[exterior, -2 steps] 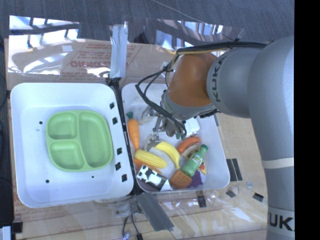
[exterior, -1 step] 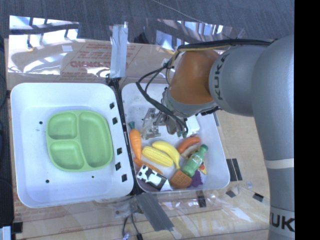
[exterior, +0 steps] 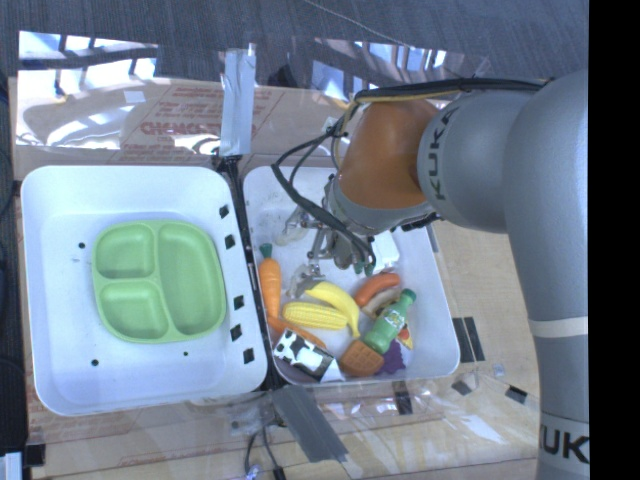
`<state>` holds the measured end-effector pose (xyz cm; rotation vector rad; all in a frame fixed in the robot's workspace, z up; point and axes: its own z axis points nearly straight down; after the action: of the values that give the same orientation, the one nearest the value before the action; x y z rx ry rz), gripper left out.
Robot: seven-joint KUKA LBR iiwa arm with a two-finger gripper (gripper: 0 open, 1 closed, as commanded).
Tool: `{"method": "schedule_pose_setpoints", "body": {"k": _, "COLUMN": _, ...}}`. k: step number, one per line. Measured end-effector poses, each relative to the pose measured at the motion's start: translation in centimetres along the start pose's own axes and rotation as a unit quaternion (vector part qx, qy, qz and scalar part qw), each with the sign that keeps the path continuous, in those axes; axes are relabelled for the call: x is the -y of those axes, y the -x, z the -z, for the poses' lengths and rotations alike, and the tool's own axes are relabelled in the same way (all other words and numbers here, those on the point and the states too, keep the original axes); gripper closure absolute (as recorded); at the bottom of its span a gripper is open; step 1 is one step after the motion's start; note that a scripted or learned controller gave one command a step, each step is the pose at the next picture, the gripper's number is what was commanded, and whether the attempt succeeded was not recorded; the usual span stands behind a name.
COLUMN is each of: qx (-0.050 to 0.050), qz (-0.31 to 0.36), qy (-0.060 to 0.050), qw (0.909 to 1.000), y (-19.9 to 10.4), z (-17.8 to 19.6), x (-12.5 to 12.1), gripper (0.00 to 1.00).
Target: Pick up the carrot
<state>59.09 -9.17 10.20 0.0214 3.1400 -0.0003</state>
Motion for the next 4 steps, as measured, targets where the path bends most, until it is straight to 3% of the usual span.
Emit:
{"method": "schedule_pose_setpoints", "body": {"k": 1, "qx": -0.002, "qz": -0.147, "qy": 0.0, "qw": 0.9892, "y": -2.3, "z": -1.0, "x": 0.3, "gripper": 0.0}}
{"method": "schedule_pose_setpoints", "body": {"k": 2, "qx": 0.0, "qz": -0.334, "qy": -0.001, "qw": 0.9426, "y": 2.3, "z": -0.9, "x": 0.8, "gripper": 0.0}}
{"method": "schedule_pose_setpoints", "body": {"k": 3, "qx": -0.001, "qz": -0.489, "qy": -0.003, "qw": 0.8722, "y": 1.7, "z": -1.0, "x": 0.8, "gripper": 0.0}}
{"method": "schedule_pose_setpoints", "body": {"k": 4, "qx": -0.007, "qz": -0.629, "qy": -0.007, "qw": 0.777, "y": 3.7, "z": -1.3, "x": 1.8, "gripper": 0.0}}
